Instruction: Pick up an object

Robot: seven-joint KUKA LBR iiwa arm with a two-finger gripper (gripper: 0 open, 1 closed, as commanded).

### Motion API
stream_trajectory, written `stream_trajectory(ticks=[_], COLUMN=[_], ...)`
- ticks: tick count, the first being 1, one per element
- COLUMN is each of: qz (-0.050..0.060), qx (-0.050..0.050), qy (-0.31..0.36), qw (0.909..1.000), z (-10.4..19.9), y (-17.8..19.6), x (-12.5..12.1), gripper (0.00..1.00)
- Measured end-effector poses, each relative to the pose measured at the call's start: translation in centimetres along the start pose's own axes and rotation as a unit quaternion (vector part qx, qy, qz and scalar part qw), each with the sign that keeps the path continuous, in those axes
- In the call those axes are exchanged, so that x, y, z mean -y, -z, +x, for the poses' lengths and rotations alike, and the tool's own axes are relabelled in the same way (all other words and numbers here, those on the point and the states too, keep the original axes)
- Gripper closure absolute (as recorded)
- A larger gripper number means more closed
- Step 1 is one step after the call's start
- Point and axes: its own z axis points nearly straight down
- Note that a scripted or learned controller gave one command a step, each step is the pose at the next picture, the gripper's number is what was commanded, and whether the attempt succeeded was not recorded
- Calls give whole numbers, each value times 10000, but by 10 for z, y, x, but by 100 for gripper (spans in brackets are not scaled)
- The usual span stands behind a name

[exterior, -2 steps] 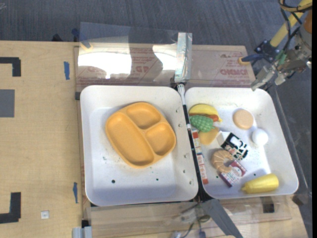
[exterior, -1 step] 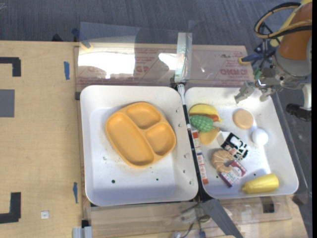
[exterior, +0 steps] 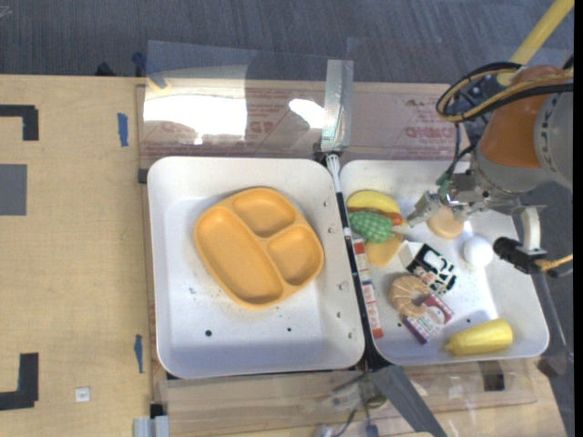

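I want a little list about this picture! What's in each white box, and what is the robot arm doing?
left bin: an orange plate with three compartments
right bin: toy food and small packets in a heap
yellow items: a banana at the back, a lemon-like piece at the front
green item: a bumpy green toy beside the banana
white item: a small egg-like ball
arm: reaches in from the right, over the right bin
gripper: low over a round tan piece; hold unclear
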Motion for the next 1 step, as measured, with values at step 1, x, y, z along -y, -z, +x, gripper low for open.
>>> stream_trajectory(ticks=[1], qz=[-7], qx=[8], qy=[-422], qw=[9991], z=[13], y=[1], x=[78], gripper=[0])
